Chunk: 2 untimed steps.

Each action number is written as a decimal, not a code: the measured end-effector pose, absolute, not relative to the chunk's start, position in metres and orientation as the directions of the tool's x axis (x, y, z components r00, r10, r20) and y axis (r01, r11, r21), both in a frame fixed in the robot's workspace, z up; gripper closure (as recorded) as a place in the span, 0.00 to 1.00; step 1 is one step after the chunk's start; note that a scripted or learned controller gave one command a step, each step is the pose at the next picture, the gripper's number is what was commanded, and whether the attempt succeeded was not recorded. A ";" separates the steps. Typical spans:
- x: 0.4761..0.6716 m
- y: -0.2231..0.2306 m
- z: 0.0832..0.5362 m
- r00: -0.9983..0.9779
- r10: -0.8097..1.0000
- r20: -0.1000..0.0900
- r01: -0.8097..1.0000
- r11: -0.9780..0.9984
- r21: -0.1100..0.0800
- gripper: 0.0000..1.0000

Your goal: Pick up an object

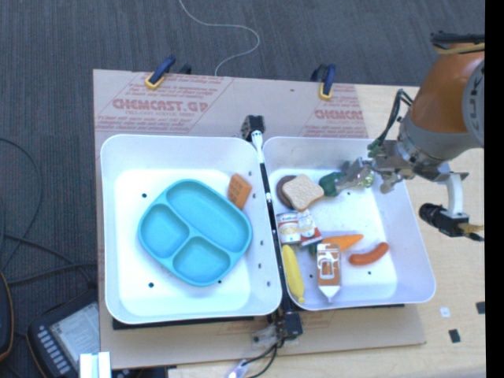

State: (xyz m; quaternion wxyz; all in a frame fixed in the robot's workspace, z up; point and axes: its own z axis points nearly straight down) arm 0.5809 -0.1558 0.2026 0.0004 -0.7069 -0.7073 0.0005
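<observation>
The robot arm (441, 109) was a thick rounded grey tube with a broad orange band above its wrist, ending in a metallic grey gripper (356, 176) with thin dark cables alongside.

It looked like a robotics lab rather than any kitchen. The bench (441, 321) was a board still wearing its printed protective paper, held down by blue-and-yellow clamps (161, 71) at the far edge. Loose cables (213, 14) trailed over grey office carpet (63, 38). Two white bins (110, 211) sat side by side, one holding toy food (323, 250), beneath a grey-and-orange industrial arm (445, 101).
</observation>
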 end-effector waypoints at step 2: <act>0.537 -0.106 0.092 0.004 1.000 -0.007 1.000 -0.003 0.022 0.00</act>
